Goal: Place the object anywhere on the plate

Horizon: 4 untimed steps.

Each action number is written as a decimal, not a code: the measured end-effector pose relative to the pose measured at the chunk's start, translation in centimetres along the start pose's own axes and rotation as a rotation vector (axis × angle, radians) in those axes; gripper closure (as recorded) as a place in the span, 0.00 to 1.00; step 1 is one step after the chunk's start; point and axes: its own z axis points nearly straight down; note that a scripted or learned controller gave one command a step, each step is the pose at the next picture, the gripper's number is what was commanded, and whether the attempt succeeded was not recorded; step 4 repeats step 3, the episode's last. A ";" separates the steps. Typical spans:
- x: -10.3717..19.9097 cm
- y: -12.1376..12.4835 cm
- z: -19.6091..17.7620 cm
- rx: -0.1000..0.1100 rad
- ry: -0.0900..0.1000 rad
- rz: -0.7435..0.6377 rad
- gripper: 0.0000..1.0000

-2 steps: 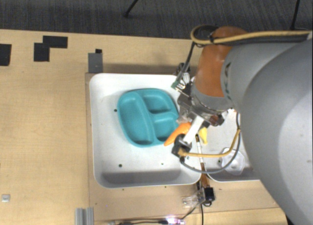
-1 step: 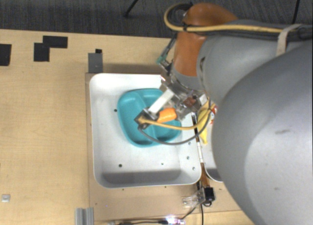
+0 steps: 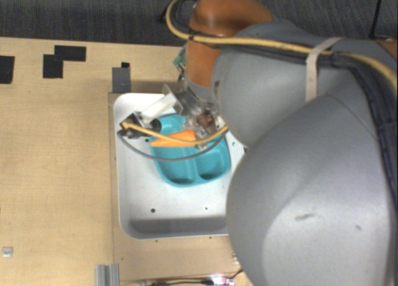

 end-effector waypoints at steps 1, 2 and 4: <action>3.1 -0.6 2.1 -0.001 -0.004 -0.393 1.00; 2.5 -1.3 -4.0 -0.002 0.001 -0.552 1.00; 2.5 -1.4 -3.8 -0.001 -0.001 -0.553 0.00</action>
